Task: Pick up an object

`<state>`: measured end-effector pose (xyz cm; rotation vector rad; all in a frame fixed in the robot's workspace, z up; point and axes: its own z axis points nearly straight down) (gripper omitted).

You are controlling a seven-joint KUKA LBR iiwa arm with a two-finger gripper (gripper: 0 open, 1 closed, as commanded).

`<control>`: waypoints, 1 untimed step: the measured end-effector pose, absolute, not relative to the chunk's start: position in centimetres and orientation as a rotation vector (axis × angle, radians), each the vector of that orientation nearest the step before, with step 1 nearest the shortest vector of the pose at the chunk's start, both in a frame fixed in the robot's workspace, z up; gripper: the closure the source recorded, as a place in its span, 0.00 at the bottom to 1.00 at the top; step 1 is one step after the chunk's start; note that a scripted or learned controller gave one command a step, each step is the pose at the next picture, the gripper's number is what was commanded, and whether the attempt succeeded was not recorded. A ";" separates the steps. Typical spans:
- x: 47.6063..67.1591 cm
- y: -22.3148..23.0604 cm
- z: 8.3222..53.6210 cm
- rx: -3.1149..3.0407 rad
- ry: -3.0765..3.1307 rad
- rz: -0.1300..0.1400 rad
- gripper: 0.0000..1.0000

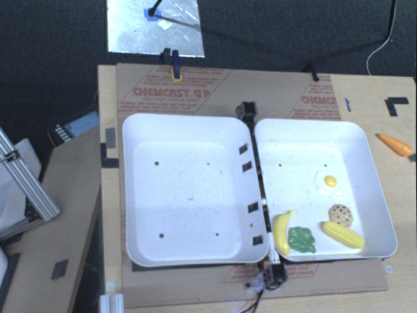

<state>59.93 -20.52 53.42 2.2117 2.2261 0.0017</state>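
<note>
Two shallow white bins sit side by side on a brown sheet printed with red lettering. The left bin and the right bin meet at a seam that carries several small dark clips.

Five things I could pick all lie in the right bin, gathered in its near half. A toy fried egg, white with a yellow yolk, lies towards the bin's right side, apart from the rest. Nearer the camera is a speckled cookie, and just beside it, closer to the near wall, a yellow corn cob lies at a slant. A banana lies along the seam side of the bin, curving, with a green leafy piece touching or almost touching its right side. A sixth piece, an orange carrot, lies on the bench outside the right bin, near the right edge of the view.

Beyond the bins a square of crinkled foil lies on the dark floor with a scrap of blue tape on it. A blue and yellow clamp grips the far edge of the sheet. A ribbed metal rail leans at far left.

Whether my gripper is open or closed I cannot tell.
</note>
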 end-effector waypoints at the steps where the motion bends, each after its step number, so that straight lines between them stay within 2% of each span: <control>1: 64.8 -20.3 53.4 2.212 2.226 0.002 0.00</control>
